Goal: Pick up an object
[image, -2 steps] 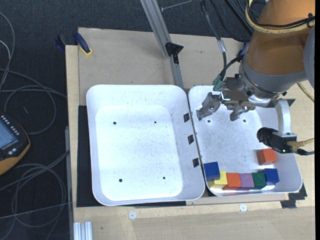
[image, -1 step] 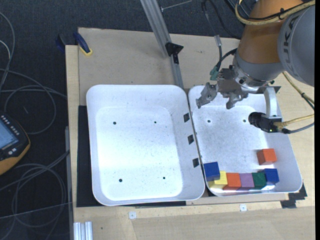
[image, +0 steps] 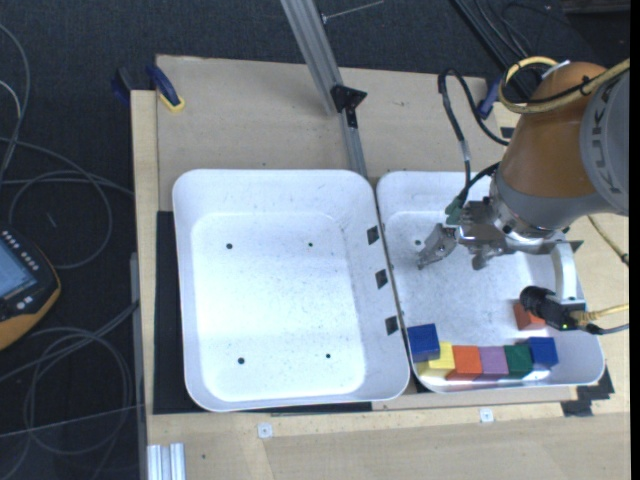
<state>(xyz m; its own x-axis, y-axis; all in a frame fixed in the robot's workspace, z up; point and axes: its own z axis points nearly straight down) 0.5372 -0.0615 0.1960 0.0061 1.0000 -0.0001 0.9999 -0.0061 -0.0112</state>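
Gripper (image: 458, 249) over right bin (image: 400, 196), fingers spread apart, nothing between them.

Poised above bare speckled floor in upper half of right bin, grey fingers (image: 434, 249) angled down and toward the divider between bins. Blocks gathered along near wall of same bin, well apart from gripper: blue block (image: 423, 340) at left end, yellow block (image: 438, 361) just beside it, then orange block (image: 467, 360), purple block (image: 494, 360), green block (image: 518, 358) and second blue block (image: 543, 350) in a touching row. Red block (image: 523, 315) further back near right wall, partly hidden by black fitting (image: 538, 299) on the arm. Left bin (image: 185, 208) alongside, touching right bin at shared edge.
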